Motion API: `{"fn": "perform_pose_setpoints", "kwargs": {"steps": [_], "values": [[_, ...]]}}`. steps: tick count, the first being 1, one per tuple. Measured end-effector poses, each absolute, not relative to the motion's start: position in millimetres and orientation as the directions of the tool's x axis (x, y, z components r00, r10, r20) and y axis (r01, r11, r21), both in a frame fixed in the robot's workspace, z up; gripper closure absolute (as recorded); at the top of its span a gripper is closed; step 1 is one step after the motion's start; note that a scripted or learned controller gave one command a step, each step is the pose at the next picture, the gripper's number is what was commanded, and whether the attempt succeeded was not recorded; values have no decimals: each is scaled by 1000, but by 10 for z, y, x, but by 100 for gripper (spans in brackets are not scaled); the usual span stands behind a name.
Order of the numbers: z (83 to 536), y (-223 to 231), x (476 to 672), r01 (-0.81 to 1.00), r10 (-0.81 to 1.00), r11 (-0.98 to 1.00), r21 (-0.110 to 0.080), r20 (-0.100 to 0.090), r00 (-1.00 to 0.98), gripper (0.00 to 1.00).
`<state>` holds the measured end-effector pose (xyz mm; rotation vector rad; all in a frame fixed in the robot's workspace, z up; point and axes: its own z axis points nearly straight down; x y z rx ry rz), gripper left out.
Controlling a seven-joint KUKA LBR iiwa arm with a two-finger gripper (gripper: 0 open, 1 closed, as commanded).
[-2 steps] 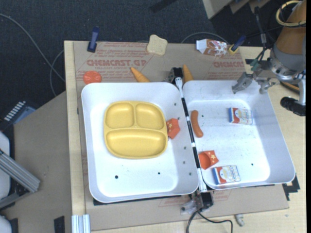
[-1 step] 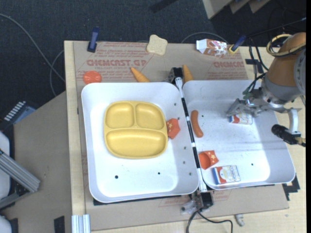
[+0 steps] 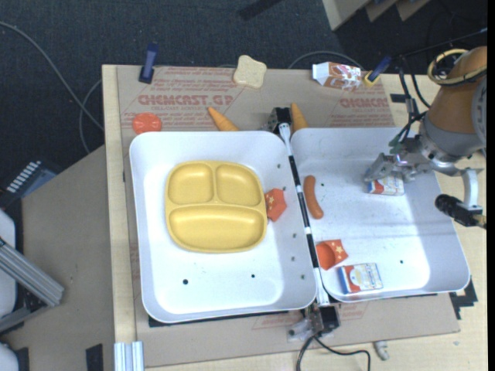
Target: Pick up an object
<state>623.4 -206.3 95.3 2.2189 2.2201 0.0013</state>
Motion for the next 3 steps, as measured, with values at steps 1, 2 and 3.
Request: {"fn": "perform_pose_setpoints", "kwargs": {"steps": [1,2,3], "values": [[1047,-1678,6168,1000,1000,1,-1,1,-1,100],[850,-1238,6389,1000,1000,2,2,0,-2,100],[1862,-665,6090,1000,1000,2,4,0,-2,100]]}}
